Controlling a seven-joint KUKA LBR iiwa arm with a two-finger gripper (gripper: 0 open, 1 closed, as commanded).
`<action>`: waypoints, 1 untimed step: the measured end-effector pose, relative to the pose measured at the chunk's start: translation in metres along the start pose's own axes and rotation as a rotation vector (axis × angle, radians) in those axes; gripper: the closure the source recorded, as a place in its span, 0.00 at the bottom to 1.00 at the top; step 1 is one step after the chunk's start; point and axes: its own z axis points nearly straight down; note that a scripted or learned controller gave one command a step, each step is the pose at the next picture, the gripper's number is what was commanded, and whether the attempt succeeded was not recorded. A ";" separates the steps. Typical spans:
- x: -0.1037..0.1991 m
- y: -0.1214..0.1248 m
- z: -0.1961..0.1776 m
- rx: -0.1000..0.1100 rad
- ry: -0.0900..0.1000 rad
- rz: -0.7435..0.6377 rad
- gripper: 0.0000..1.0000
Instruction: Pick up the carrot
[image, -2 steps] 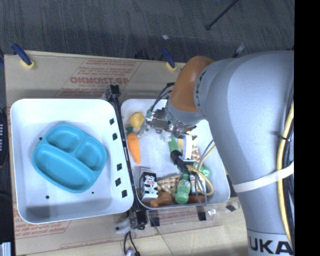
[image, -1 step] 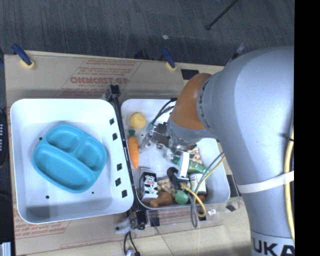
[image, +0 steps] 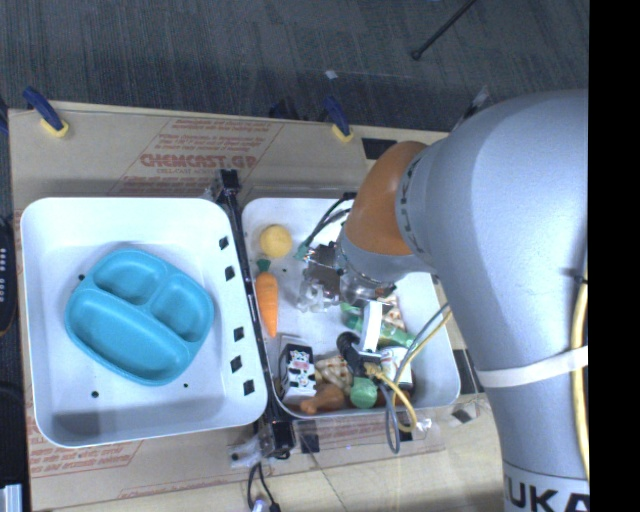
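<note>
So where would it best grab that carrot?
Probably mid-body, from straight above. The carrot lies flat, lengthwise along the right bin's left wall, green top toward the lemon. Fingers should close across its narrow width, though the wall side looks tight.

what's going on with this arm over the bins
A grey KUKA arm reaches in from the right over the right bin, its gripper low among the toy food there. The carrot it is meant to pick up lies along that bin's left wall, just left of the gripper and not held. A yellow lemon sits above the carrot. The left bin holds a blue divided plate.
</note>
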 end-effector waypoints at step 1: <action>0.036 -0.080 -0.091 -0.009 0.005 0.265 1.00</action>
